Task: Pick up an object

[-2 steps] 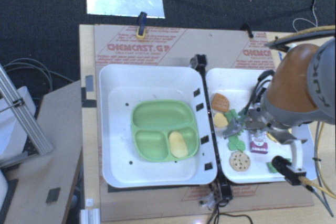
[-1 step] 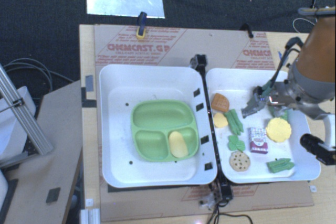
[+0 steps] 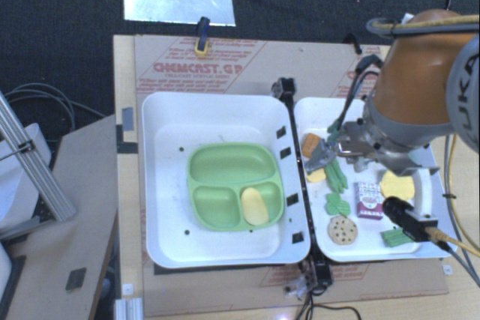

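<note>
My gripper (image 3: 324,154) hangs over the left part of the right bin (image 3: 315,110), low above a yellow piece (image 3: 316,175) and an orange piece (image 3: 310,142). Green bean-like pieces (image 3: 335,177) lie just right of it. Nothing shows between the fingers, and their state is unclear. Further forward in that bin lie a small green piece (image 3: 338,204), a chocolate-chip cookie (image 3: 343,230), a pink and white carton (image 3: 368,200), a yellow slice (image 3: 397,186) and a green block (image 3: 394,237).
The left bin (image 3: 169,131) holds a green divided tray (image 3: 225,165) with a pale yellow item (image 3: 254,206) in its front right compartment. A black-clipped divider (image 3: 294,161) separates the bins. The orange-banded arm (image 3: 420,79) covers the right bin's back right.
</note>
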Tool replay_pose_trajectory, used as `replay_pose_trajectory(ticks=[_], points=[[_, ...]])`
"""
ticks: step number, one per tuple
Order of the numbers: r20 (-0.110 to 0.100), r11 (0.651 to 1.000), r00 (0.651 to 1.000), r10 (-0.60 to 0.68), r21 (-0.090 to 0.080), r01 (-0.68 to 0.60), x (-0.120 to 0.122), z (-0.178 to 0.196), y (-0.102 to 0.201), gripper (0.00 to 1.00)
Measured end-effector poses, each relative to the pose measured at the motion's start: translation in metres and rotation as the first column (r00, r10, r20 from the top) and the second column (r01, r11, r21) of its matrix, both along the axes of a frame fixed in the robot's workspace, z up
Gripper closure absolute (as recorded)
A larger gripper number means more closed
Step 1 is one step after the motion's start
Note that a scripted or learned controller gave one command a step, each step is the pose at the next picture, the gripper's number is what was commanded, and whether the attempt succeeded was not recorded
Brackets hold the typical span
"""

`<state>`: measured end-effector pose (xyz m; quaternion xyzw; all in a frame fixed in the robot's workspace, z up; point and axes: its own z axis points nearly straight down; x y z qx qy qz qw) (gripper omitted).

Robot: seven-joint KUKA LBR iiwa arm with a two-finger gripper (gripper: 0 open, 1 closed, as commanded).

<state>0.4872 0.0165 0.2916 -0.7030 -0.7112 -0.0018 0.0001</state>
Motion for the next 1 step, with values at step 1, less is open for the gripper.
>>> replay_pose_trajectory(ticks=[1], points=[[-0.010, 1.000, 1.000, -0.014, -0.003, 0.014, -0.0021, -0.0960, -0.0285, 0.00]])
